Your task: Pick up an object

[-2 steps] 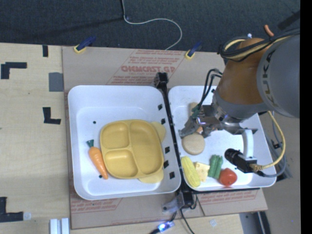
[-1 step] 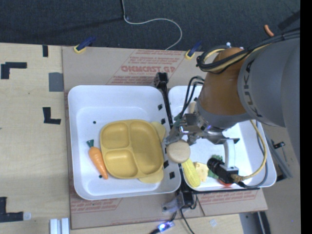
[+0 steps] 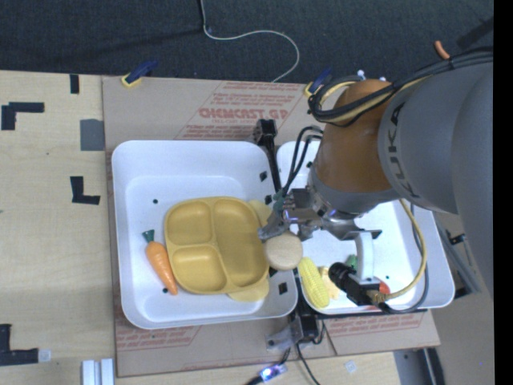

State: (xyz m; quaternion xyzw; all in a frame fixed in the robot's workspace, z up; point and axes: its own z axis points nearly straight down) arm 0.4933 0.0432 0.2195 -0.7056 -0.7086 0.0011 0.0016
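My gripper [image 3: 282,220] hangs over the divider between the two white bins, at the right edge of a yellow divided plate [image 3: 210,243] in the left bin [image 3: 132,175]. Just below the gripper sits a round beige piece [image 3: 283,253], close to or touching it; whether it is held is unclear. An orange carrot [image 3: 161,266] lies left of the plate. A pale yellow flat thing [image 3: 250,292] pokes out from under the plate's lower right edge. A yellow corn cob [image 3: 313,284] lies in the right bin's near left corner.
The arm's grey body and orange band [image 3: 357,147] cover much of the right bin [image 3: 425,295]. Both bins rest on a cardboard sheet [image 3: 232,107]. The left bin's far half is bare white floor.
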